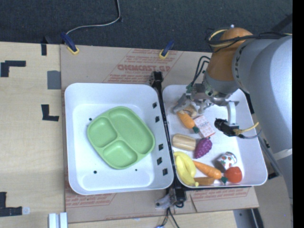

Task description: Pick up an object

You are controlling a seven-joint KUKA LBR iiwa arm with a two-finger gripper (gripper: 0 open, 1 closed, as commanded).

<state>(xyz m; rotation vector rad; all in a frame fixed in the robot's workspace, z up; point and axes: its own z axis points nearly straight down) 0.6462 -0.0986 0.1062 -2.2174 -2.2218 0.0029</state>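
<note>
Glossy plastic bins (76,141), matt tray (120,137)

wood bench (28,141), black tape marks at left edge; cardboard sheet (137,68) clamped at far edge; dark carpet (71,6) beyond.

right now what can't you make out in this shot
- Hand: its fingers are hidden under the wrist, so grip state is unclear.
- Item beneath the hand, right bin: partly covered by the hand.
- Round item by the tomato: too small to identify.
- Small card: print too small to read.
</note>
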